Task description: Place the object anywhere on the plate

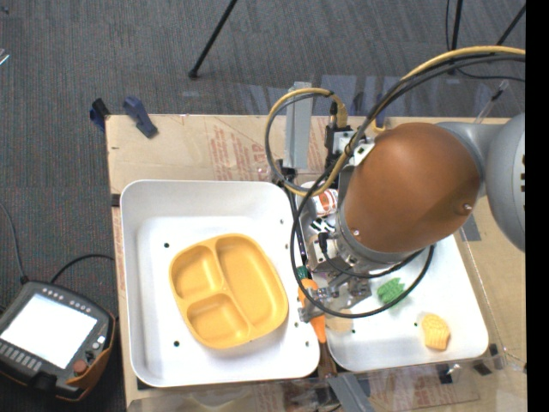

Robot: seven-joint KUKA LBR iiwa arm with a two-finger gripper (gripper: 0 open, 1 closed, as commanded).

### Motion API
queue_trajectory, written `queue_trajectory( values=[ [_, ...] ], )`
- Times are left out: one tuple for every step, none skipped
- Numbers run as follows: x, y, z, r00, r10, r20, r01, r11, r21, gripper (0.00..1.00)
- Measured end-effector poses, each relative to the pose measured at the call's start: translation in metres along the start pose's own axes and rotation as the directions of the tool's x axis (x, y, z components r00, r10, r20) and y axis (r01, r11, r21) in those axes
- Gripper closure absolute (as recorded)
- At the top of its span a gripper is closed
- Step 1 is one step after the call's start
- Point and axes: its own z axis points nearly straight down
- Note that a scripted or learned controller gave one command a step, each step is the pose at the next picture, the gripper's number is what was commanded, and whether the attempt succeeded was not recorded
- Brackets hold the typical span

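The fingers sit low at the left edge of the right bin, under the arm's orange band, and the tangle of cables and metal there makes it impossible to tell whether they are spread or closed, or whether anything sits between them. A small orange piece shows just below them at the seam between the bins; what it is cannot be made out. A red and white item peeks out behind the cables, mostly hidden. Near the fingers lies a green object, and farther toward the bin's corner a yellow corn-like object. The yellow divided plate rests in the left bin, its three compartments bare. Both bins stand on a cardboard-covered table over grey carpet; a pendant with a screen lies at lower left.
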Motion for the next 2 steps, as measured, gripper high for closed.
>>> queue_trajectory(
  values=[
    [0.0002,-0.0001,-0.0001,1.000,0.000,0.000,0.000,1.000,0.000,0.00],
    [0.0002,-0.0001,-0.0002,1.000,0.000,0.000,0.000,1.000,0.000,0.00]
  ],
)
